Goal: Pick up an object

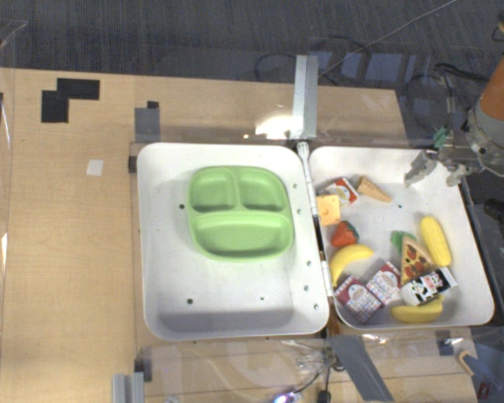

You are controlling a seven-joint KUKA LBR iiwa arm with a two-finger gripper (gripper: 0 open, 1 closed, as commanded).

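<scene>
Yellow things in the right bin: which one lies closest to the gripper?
The corn cob, near the right wall. It lies just below the gripper, while the two bananas sit lower down.

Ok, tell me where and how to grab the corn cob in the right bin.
Grip the corn cob across its middle, coming straight down from above. It lies flat, running lengthwise toward the near edge, so closing across its narrow width should fit. The pizza slice sits close on its left, so watch that side.

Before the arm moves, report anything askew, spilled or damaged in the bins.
Nothing looks spilled or damaged. The green plate lies flat in the left bin. The toy food, such as the corn and pizza slice, lies jumbled but inside the right bin.
</scene>
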